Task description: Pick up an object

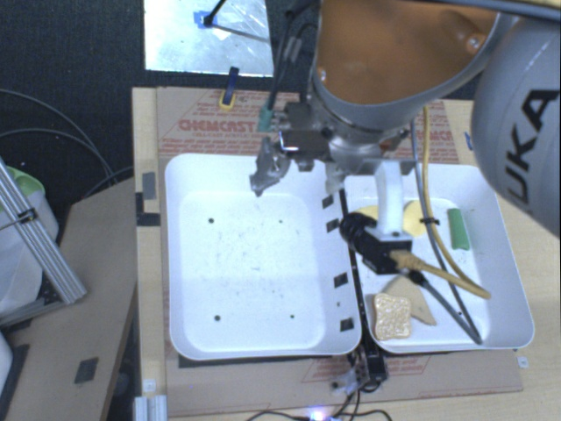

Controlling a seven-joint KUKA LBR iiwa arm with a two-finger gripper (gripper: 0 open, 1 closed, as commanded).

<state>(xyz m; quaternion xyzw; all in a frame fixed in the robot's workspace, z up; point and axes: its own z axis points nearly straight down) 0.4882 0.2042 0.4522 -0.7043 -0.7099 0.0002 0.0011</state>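
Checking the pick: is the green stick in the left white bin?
No, the green stick lies in the right white bin, near its far right side.

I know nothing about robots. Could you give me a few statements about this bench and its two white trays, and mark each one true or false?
1. A green stick-shaped object lies in the right bin. True.
2. The tool hangs over the far edge of the left bin. True.
3. The yellow textured block lies in the left bin. False: it lies at the near end of the right bin.
4. The tool has the green stick between its fingers. False: the stick lies apart from it in the right bin.
5. The bins stand on a bare wooden floor. False: a printed cardboard sheet lies under them.
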